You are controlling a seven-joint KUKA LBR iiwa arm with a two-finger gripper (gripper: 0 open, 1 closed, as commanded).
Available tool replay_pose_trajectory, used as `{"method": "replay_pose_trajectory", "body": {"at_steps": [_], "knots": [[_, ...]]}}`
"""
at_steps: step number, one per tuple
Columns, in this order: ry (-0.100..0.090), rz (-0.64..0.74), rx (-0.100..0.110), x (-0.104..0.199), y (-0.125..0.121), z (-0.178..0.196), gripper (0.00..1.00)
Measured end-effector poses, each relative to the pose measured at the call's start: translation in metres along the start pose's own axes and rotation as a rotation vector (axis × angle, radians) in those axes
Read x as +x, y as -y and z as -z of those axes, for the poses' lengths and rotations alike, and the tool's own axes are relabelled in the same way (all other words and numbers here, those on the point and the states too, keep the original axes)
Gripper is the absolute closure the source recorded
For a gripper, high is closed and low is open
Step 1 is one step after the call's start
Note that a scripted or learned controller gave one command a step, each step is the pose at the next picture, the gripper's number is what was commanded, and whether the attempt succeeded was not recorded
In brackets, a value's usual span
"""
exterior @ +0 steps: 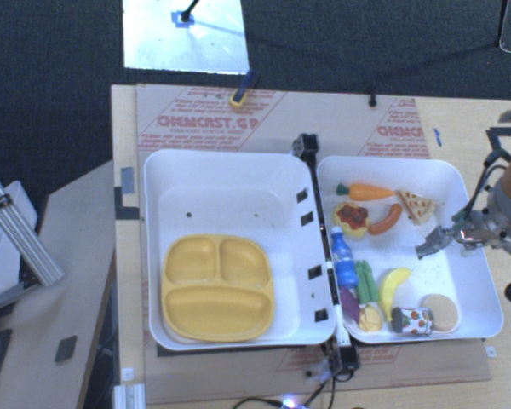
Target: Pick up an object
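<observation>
The bench under me carries two shallow white bins side by side, and I place everything against the blue bottle that lies along the right bin's left wall, just by the divider. The left bin spreads away to the left of that bottle, and in it, lower left of the bottle, lies a yellow tray with three compartments, flat on the floor. The right bin opens to the right of the bottle and holds the small toy foods. My own gripper hangs over that bin, well to the right of the bottle and a little higher, above bare white floor with nothing between my fingers; whether my jaws stand apart or together I cannot tell from this slanted look. Up and to the right of the bottle lies an orange carrot, and further right a pizza slice. Just above the bottle sits a round red and yellow piece, with a sausage touching its right side. Right of the bottle's lower end lie green beans and a yellow banana. Below these, a small printed can lies beside a round tan cookie.
</observation>
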State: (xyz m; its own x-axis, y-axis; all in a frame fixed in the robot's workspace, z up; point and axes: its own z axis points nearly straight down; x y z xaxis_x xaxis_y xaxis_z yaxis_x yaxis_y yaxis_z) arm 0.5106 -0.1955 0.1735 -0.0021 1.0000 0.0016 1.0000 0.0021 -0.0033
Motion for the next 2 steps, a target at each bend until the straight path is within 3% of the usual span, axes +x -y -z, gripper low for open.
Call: {"method": "replay_pose_trajectory", "body": {"at_steps": [1,2], "knots": [[0.000,-0.001,0.001,0.004,0.006,-0.061,0.00],[0.005,-0.001,-0.019,0.003,0.000,-0.085,0.00]]}}
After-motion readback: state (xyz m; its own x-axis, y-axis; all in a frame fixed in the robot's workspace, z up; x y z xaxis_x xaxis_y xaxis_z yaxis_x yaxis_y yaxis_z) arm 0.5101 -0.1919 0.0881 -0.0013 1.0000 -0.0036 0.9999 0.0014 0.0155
